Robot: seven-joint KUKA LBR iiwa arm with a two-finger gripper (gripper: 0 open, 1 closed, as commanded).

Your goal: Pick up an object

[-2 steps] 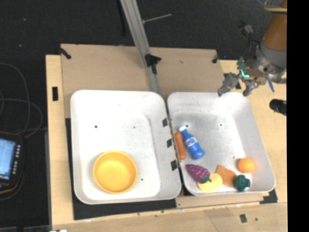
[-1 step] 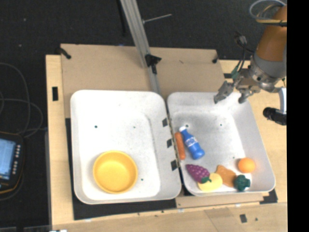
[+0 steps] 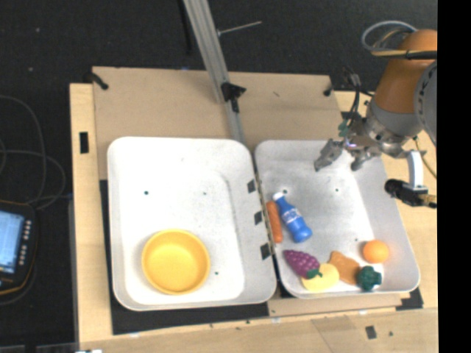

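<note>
My gripper [image 3: 343, 159] hangs over the far part of the right bin [image 3: 335, 175], its two fingers spread open with nothing between them. Below it, nearer the front, lie a blue bottle [image 3: 293, 218] and an orange carrot [image 3: 274, 221] against the bin's left wall. At the front of the bin sit purple grapes [image 3: 301, 262], a yellow fruit [image 3: 322, 277], a brown-orange piece [image 3: 343, 263], a green broccoli-like toy [image 3: 369, 276] and an orange ball [image 3: 375, 251].
A yellow bowl [image 3: 175, 260] sits in the front of the left bin [image 3: 176, 175]. A grey metal pole [image 3: 213, 57] slants up from between the bins at the back. A screen [image 3: 13, 240] stands off the bench at the left.
</note>
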